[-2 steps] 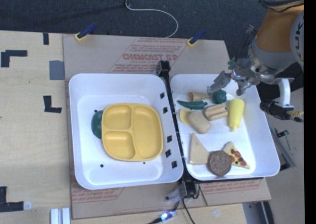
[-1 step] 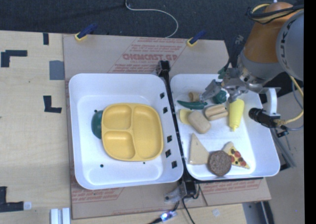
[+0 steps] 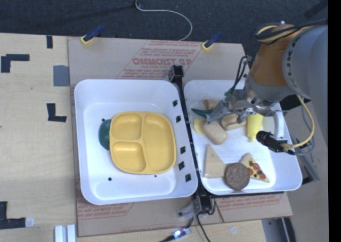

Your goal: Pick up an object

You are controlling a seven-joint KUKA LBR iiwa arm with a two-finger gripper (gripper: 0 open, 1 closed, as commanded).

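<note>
Camera view: the gripper (image 3: 213, 112) is lowered among food in the right bin (image 3: 287, 182). Nothing is seen lifted; whether the fingers are clenched cannot be told.

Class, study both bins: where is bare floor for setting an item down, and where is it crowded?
Free: the left bin around the yellow plate, mostly its near strip and far edge. Crowded: the right bin, with the pincer over bread, and the cookie beside the pizza slice.
</note>
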